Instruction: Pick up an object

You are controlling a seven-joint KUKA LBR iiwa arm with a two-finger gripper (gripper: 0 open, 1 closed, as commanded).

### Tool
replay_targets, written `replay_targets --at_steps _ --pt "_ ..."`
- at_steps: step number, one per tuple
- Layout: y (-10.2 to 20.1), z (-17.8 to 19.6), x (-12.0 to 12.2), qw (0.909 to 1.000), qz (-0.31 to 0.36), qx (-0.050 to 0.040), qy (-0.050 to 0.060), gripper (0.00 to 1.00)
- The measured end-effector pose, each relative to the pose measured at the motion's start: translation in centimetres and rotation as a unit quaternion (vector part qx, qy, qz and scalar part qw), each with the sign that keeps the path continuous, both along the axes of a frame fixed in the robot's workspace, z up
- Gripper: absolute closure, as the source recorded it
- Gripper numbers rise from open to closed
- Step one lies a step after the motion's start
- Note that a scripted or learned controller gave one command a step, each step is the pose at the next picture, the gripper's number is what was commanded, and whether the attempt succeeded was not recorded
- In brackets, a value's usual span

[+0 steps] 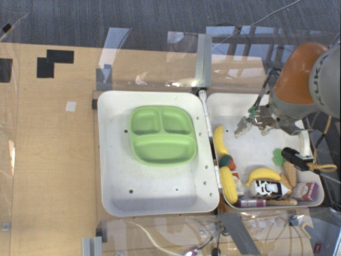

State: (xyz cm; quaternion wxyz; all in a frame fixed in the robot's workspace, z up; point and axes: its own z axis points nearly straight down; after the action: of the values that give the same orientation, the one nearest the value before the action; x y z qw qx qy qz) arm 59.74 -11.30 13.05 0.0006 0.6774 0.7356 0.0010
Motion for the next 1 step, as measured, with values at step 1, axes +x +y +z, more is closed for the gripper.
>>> replay_targets --at_steps 1 --pt "0.24 -3.88 -4.92 0.999 0.044 -0.0011 -0.008 0.0"
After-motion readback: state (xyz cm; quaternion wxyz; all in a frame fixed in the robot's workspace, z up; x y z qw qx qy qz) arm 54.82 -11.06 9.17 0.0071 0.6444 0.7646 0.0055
